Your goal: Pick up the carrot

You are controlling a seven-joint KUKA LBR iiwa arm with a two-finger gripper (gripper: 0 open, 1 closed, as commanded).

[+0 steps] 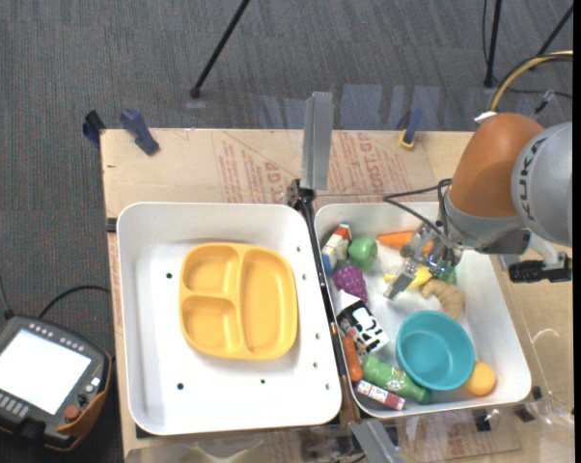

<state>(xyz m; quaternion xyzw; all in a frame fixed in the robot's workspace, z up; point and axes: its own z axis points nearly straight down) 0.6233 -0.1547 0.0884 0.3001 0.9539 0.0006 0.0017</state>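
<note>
in the right-hand bin we see the pincer reaching down among a crowd of toy foods, the grey arm with its orange band coming in from the right. whether the pincer is wide or narrow we cannot tell, since its tip is lost against the clutter, and we see nothing clearly held by it. the carrot lies near the bin's far wall, just left of the pincer, its orange body pointing roughly sideways. close by we find a green apple-like piece, a purple bunch of grapes, a yellow banana right under the pincer and a knobbly ginger root. nearer the front sit a teal bowl, an orange fruit and a green bottle-shaped item. in the left bin we see a yellow divided plate lying flat. both bins rest on the brown tabletop.
</note>
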